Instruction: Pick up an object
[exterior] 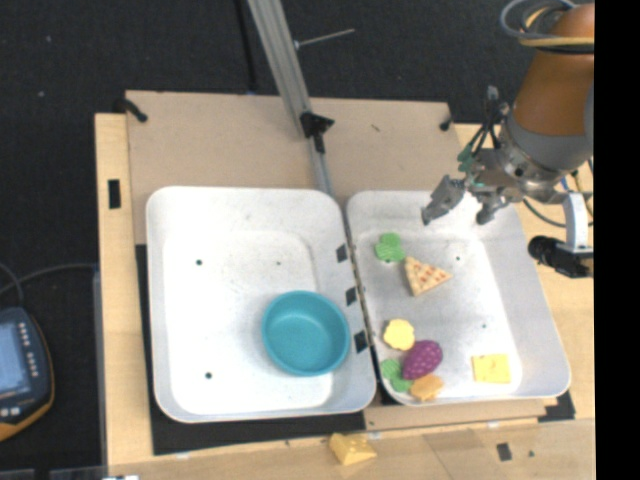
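While the gripper (463,205) hangs over the right bin (520,268) with its two fingers spread apart and nothing between them, a flat pizza-slice toy (427,276) lies below it, near a bumpy green piece (388,247). A smooth round blue bowl (304,332) sits in the left bin (200,268).

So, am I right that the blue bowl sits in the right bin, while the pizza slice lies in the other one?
Not quite: the camera view shows the bowl in the left bin; the pizza slice lies in the other one, the right bin.
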`<state>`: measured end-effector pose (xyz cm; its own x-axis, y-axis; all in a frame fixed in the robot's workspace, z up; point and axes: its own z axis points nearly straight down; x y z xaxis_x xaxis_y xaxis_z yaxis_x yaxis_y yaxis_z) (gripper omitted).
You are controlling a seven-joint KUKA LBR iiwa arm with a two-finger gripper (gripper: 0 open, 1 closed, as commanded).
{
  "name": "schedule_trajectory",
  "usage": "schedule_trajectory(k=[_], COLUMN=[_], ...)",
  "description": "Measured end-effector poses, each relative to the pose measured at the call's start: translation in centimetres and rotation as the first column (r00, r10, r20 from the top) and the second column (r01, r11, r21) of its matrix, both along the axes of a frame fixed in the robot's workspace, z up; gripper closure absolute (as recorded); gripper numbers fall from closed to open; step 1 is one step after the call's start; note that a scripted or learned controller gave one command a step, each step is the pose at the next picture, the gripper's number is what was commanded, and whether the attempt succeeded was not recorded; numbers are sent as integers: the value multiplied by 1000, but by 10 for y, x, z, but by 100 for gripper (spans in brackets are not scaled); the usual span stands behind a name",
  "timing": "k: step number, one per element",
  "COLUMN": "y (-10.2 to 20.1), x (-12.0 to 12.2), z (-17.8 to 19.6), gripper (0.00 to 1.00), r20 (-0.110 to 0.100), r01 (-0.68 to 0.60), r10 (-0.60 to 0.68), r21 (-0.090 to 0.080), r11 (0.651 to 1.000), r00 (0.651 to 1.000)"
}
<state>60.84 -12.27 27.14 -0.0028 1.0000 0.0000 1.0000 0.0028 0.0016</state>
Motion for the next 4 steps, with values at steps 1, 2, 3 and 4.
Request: schedule_trajectory(k=[1,2,3,4], y=[0,3,-1,-4], x=[0,2,-8,-6], z=[0,-59,-114,-159], gripper=[0,0,0,0], r20=[0,-3,-6,6], r01=[1,4,4,6], r10=[-1,-4,-4,-6], r21=[0,-1,-2,-5], r11=[1000,1000,1000,1000], r00=[1000,1000,1000,1000])
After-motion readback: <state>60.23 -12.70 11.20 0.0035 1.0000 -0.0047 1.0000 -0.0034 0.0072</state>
